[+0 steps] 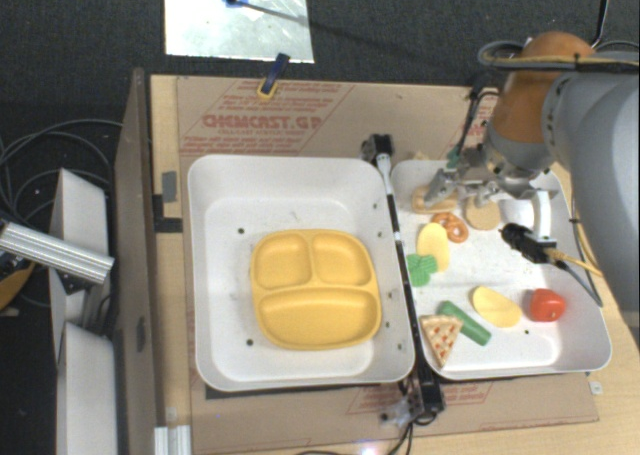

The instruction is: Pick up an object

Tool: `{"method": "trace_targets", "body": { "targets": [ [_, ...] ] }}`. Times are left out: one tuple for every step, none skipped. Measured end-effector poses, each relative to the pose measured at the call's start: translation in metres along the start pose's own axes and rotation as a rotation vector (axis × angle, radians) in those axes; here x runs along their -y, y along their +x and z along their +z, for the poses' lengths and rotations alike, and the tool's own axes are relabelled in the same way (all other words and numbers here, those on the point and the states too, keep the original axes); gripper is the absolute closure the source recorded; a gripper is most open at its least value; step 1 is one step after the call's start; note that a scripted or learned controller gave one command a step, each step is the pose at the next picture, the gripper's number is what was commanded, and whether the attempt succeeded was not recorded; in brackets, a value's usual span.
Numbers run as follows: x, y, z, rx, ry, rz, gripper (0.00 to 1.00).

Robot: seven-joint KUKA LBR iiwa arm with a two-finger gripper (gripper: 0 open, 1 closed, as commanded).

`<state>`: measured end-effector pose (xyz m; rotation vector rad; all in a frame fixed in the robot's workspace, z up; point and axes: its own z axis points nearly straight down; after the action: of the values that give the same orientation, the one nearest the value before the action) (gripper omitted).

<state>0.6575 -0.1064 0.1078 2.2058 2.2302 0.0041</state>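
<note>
Reaching in from the right, grey arm (590,133) with orange band sits over the far end of the right bin (585,343). Gripper (447,190) low at that bin's far left corner, close to the wall shared with the left bin (215,243). Open or closed: cannot tell from this angle. Nothing seen held.

Edges and room:
- The two bins touch along one long rim; little space between gripper and that rim.
- Orange pretzel (453,227) just in front of the gripper, apart from it.
- Pale yellow piece (433,241) beside the pretzel, green piece (421,268) touching its near side, both hard against the shared wall.
- Pizza slice (439,336) in the near left corner, green stick (466,324) lying against it.
- Yellow oval (496,306) and red tomato (545,305) mid-bin, near each other, with bare floor around them and towards the near right corner.
- Yellow divided plate (315,288) fills the middle of the left bin, with a clear margin all round.

Surface and room: bins rest on a printed cardboard sheet (290,113) over dark carpet (70,33). Shiny sheet (238,3) beyond the bench; black cables (30,163) loop at far left.
</note>
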Motion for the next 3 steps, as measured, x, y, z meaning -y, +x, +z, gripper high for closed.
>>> {"method": "trace_targets", "body": {
  "targets": [
    [0.037,0.019,0.021,0.004,-0.005,0.009,0.0],
    [0.034,0.018,0.008,0.004,-0.009,0.009,1.0],
    [0.035,0.018,0.008,0.004,-0.008,0.009,0.0]
  ]
}}
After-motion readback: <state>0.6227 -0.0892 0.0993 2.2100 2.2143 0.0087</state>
